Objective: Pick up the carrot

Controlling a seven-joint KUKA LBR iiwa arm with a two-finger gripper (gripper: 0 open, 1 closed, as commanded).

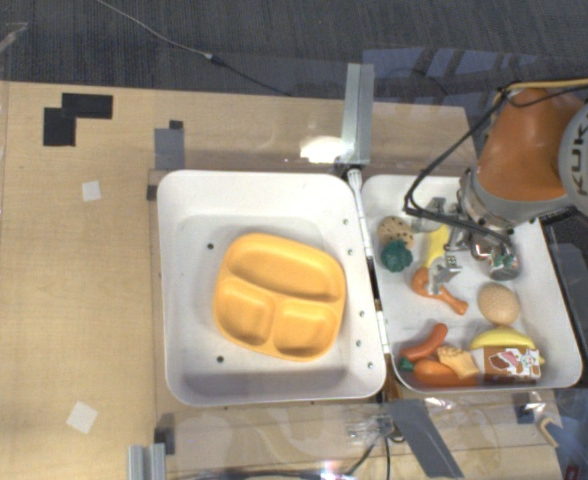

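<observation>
end effector [444, 268]: low in right bin [564, 308], fingers at the carrot's upper end; grip state cannot tell
carrot [442, 293]: orange, lying on right bin floor, centre-left, tilted down to the right
near carrot: teal ball [397, 257] to its left, egg [498, 304] to its right
front of right bin: sausage [424, 342], banana [502, 339], carton [509, 363]
left bin [189, 268]: yellow divided plate [278, 295]

A robotics lab: a wooden bench [64, 298] behind clear guard panels, metal brackets [357, 108] clamping two white bins [174, 268] left of the hand [444, 268], toy food, loose cables.
</observation>
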